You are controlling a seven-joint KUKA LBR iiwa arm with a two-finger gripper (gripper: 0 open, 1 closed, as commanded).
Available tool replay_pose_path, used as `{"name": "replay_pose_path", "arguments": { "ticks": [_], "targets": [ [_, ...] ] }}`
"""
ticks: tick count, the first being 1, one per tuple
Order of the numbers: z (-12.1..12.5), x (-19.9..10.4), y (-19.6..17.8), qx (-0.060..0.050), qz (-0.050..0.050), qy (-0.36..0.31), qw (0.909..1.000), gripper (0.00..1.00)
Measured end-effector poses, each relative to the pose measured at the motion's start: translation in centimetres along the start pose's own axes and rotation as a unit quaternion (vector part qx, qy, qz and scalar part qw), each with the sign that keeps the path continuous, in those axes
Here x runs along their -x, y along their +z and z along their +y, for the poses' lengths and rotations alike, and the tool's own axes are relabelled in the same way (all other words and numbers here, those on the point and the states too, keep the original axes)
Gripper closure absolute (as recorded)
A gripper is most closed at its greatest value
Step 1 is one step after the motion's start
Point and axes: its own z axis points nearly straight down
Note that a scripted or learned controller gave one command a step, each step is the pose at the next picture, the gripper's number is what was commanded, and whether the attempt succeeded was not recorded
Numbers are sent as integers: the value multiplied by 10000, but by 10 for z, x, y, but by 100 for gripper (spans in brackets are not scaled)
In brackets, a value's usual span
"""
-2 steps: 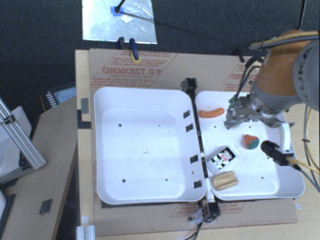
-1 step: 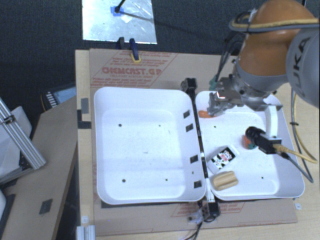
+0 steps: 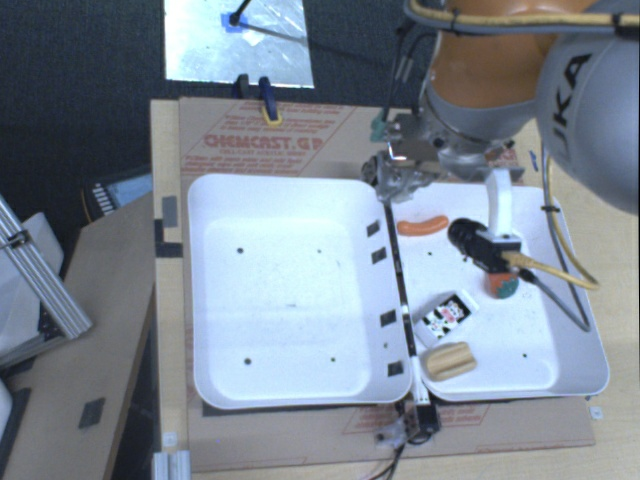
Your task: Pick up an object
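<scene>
The right bin (image 3: 570,353) holds an orange sausage-shaped piece (image 3: 423,226) near its far left. A small black-and-white patterned card (image 3: 446,314) lies lower down, and a tan rounded block (image 3: 449,360) sits by the front left corner. An orange and teal object (image 3: 503,285) sits mid-bin, partly hidden by robot hardware. My gripper (image 3: 396,180) hangs low over the far end of the divider between the bins, just up and left of the orange piece. Nothing shows in its grip.
The left white bin (image 3: 215,268) adjoins the right one along a black-clipped divider (image 3: 398,288). Both rest on a cardboard sheet (image 3: 265,138). A shiny foil square (image 3: 240,28) lies behind. The arm's bulk (image 3: 500,48) overhangs the right bin's far side.
</scene>
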Motion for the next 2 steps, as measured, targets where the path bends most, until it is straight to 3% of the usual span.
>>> {"name": "replay_pose_path", "arguments": {
  "ticks": [1, 2],
  "targets": [
    [68, 3, -78, 35, -10, 29, 10000, 100],
    [69, 73, 92, -110, -34, 87, 9999, 100]
  ]
}}
